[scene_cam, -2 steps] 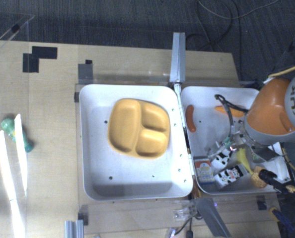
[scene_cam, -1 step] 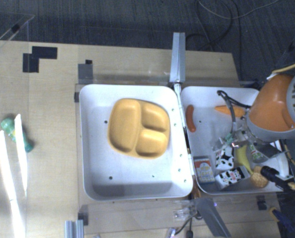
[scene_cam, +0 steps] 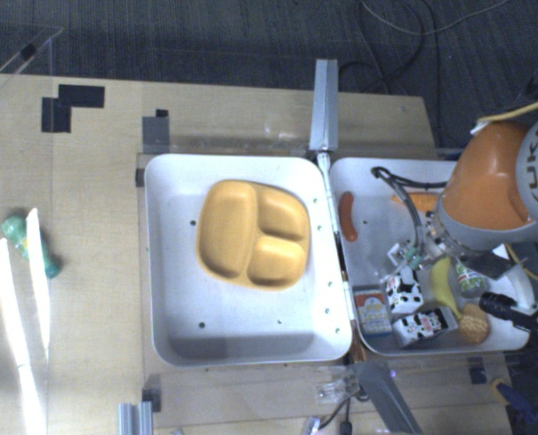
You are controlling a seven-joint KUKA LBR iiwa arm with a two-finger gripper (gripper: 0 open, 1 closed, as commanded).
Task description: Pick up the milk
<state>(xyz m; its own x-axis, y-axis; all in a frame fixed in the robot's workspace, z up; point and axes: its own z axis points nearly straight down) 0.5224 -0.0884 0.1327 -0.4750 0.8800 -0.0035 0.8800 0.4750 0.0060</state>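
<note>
Left bin (scene_cam: 160, 270) holds a yellow divided plate (scene_cam: 253, 234). Right bin (scene_cam: 369, 188) holds a hot dog (scene_cam: 348, 217), banana (scene_cam: 443, 282), cow-patterned milk cartons (scene_cam: 401, 293), and the arm (scene_cam: 495, 188).

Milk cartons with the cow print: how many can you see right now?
2. One milk carton stands in the right bin below the pincer; the other milk carton lies at the bin's near edge. The arm may hide more.

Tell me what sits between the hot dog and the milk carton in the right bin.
In the camera view, only bare white bin floor lies between the hot dog and the cow-patterned milk carton; nothing else sits on that stretch.
</note>
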